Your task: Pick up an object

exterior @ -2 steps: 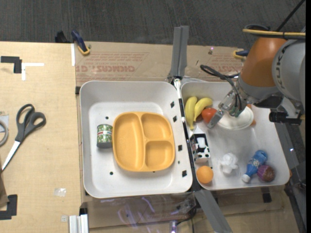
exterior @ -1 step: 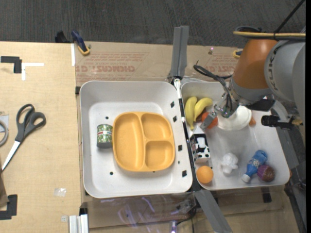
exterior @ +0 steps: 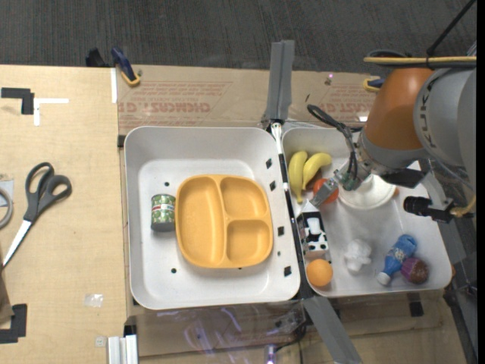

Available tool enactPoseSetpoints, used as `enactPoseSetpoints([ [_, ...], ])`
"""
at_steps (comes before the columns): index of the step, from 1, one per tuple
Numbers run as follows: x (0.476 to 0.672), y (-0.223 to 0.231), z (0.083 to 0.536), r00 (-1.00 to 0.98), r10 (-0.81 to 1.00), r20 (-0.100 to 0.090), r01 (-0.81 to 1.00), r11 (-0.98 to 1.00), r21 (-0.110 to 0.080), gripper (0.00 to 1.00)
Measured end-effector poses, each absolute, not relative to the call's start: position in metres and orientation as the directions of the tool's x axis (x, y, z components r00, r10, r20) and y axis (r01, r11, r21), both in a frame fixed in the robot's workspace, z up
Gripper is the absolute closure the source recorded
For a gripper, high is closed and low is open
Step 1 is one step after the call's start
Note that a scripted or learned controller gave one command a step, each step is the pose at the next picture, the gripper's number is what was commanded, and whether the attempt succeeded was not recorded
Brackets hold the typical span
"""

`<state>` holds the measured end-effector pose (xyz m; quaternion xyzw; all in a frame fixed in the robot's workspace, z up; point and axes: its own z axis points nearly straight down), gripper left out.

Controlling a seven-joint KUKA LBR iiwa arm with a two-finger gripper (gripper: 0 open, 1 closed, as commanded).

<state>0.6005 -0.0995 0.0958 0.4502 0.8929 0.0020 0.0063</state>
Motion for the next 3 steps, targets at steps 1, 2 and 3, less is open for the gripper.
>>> enactPoseSetpoints([
  [1, 0.609, -0.104, 0.096, -0.512, 0.859, -0.006, 0.859, 0.512, 0.009, 0.0],
  [2, 0.61, -0.106, 0.102, -0.513, 0.858, -0.01, 0.858, 0.514, 0.007, 1.0],
  [3, 0.633, -0.032, 0.236, -0.218, 0.976, -0.002, 0.976, 0.218, -0.006, 1.0],
])
